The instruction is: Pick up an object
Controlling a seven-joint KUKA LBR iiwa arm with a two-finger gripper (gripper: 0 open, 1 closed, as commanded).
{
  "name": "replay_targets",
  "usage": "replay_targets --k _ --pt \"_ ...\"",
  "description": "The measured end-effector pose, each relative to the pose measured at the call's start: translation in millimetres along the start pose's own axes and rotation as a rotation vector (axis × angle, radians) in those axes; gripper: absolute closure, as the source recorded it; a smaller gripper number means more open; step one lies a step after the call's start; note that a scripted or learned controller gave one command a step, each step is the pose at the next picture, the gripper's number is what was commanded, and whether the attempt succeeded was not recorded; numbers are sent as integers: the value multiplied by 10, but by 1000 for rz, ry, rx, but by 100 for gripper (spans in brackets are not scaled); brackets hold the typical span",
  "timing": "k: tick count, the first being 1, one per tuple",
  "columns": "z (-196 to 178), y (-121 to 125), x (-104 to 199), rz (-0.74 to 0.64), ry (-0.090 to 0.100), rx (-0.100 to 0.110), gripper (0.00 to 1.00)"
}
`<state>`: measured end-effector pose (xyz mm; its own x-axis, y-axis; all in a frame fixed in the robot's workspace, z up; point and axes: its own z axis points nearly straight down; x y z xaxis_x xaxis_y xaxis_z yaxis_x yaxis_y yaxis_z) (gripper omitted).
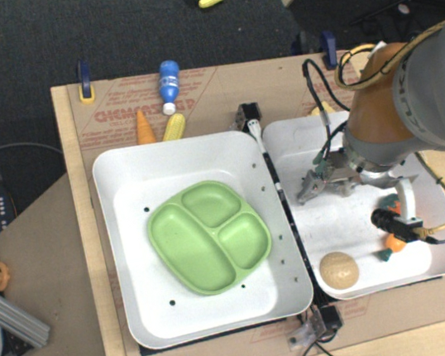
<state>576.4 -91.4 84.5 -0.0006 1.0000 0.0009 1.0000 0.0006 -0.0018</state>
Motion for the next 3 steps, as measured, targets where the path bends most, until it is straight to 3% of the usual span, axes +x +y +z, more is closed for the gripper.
replay_targets --k 1,2,3 --pt "0 0 0 0 0 0 0" --pt "-23 179 -409 3 -4 -6 0" --pt "1 -599 -1172 11 -1 5 0"
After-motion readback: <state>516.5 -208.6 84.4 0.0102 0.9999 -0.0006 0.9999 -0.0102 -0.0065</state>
